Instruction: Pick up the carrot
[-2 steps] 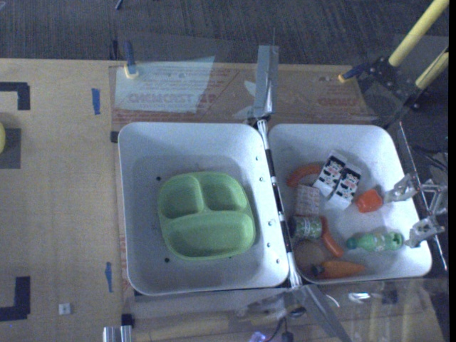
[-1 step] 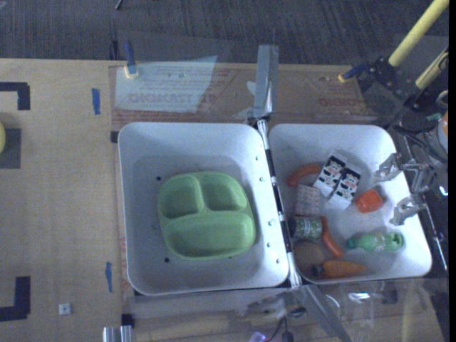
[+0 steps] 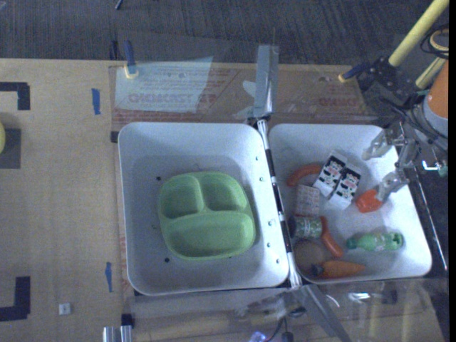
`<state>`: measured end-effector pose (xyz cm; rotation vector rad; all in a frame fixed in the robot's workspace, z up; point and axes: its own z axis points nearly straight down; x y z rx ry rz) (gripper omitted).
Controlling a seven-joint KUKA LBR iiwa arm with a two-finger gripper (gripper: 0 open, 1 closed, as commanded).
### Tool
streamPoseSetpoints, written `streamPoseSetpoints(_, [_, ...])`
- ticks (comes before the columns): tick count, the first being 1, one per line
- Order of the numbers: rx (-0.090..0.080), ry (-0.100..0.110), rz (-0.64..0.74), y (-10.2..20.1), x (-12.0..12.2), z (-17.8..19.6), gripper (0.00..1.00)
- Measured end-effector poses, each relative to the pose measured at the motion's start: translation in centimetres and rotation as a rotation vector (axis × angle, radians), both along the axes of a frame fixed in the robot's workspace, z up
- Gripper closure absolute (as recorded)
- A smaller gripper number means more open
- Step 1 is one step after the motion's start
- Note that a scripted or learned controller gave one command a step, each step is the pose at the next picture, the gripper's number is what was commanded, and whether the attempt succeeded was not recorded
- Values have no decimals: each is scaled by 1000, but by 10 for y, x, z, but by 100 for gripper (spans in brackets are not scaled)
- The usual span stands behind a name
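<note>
We are hovering our open, empty pincer (image 3: 388,164) above the right bin's (image 3: 422,258) far corner, so we are needing to swing toward the carrot (image 3: 340,268) lying along its near wall, fingers straddling it crosswise.

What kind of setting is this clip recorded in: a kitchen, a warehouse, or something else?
Most likely a robotics lab bench, not a kitchen. Two white bins sit side by side on a taped, marked board, the right one holding toy food such as a carrot, and a robot's gripper hangs over that bin.
</note>
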<state>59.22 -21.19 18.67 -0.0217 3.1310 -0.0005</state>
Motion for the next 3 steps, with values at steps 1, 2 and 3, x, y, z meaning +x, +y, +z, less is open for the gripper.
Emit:
streamPoseSetpoints(1, [2, 6, -134, 6, -55, -30, 0])
streamPoseSetpoints(2, [0, 7, 206, 26, -111, -61, 0])
streamPoseSetpoints(3, [0, 4, 110, 9, -100, -100, 0])
